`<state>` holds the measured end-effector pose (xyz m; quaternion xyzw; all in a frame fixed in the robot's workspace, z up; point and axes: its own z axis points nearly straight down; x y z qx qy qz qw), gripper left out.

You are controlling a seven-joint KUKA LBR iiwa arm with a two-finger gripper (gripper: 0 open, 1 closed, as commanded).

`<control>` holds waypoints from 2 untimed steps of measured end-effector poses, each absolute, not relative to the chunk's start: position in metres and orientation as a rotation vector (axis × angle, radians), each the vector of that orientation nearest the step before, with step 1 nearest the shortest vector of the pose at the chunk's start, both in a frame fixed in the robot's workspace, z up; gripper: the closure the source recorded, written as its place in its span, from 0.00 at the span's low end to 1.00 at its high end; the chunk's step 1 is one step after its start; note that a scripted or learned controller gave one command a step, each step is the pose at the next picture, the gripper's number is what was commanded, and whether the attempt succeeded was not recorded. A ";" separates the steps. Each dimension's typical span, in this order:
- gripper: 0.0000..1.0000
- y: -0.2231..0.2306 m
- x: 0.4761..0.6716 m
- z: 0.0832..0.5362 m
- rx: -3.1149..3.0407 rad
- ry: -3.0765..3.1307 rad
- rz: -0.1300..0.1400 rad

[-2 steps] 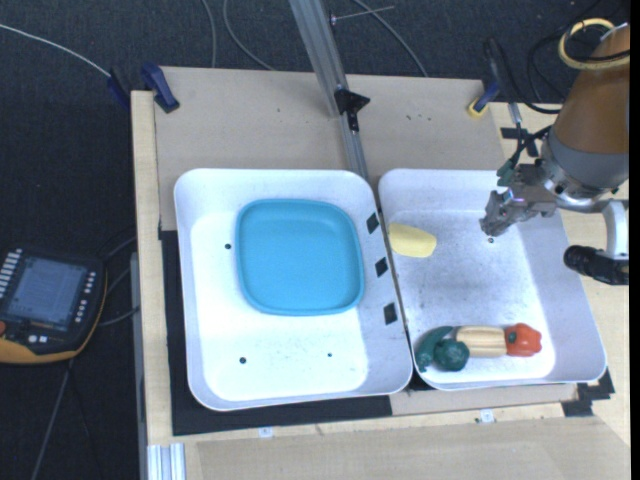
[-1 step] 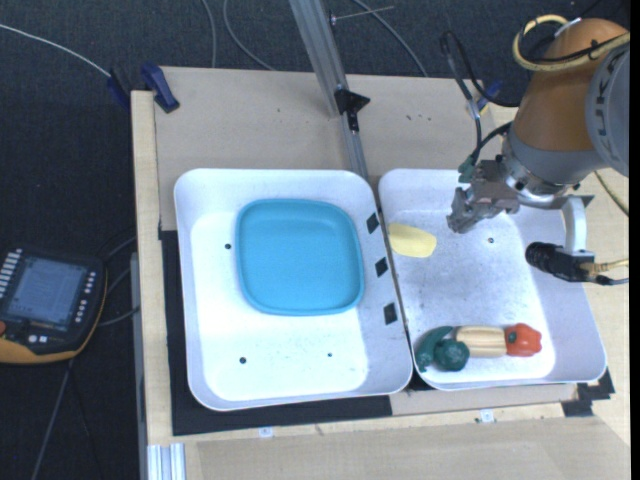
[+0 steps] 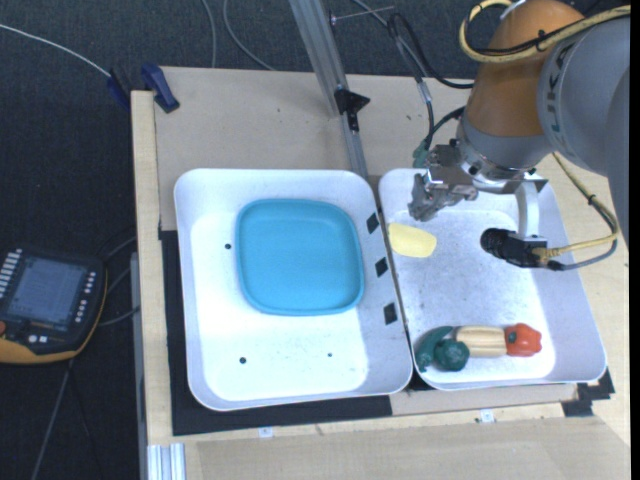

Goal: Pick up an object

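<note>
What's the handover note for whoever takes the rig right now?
Gripper: over the far end of the right bin, just above the yellow piece; nothing seen held.
Things: yellow piece at the right bin's far left; green object, tan cylinder and red piece in a row at its near edge; blue plate in the left bin.
Done: no pick yet.
Left: grasp one object, likely the yellow piece, and lift.

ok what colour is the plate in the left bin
Light blue, a turquoise shade. The plate shows best in the camera view, lying in the left bin.
</note>
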<state>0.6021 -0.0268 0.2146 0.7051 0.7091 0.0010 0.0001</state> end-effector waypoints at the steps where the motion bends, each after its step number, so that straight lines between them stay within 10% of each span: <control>1: 1.00 0.031 0.609 0.227 2.216 2.227 0.003; 2: 1.00 0.080 0.626 0.222 2.217 2.227 0.002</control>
